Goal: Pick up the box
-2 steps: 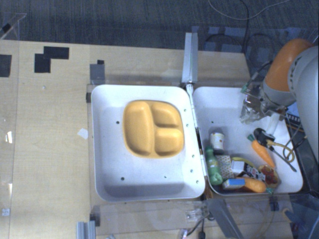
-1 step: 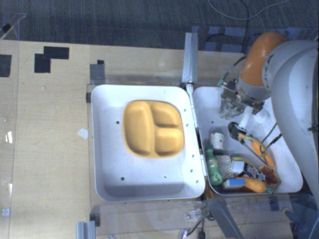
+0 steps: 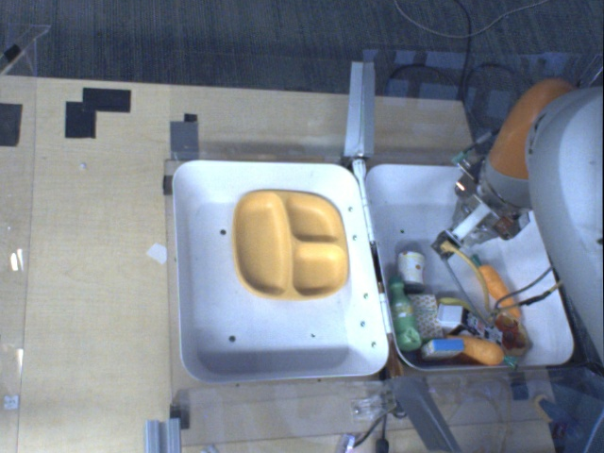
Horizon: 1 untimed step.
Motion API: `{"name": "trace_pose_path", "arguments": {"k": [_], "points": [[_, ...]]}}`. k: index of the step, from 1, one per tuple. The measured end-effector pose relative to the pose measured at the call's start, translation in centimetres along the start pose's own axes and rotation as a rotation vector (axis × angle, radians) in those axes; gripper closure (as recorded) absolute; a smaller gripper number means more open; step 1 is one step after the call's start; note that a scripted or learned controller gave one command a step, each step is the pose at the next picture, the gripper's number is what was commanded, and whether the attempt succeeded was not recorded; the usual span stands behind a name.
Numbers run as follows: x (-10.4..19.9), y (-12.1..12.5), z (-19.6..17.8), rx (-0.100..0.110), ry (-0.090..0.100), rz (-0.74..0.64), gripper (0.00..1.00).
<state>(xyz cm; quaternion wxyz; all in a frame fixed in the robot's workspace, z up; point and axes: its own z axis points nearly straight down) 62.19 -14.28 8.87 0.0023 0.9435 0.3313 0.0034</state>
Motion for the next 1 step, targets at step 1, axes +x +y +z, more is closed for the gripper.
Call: {"name": "trace_pose_path", "arguments": {"k": [1], "points": [[4.98,-2.65,0.01,0.002,0.003,0.155,1.00]]}}
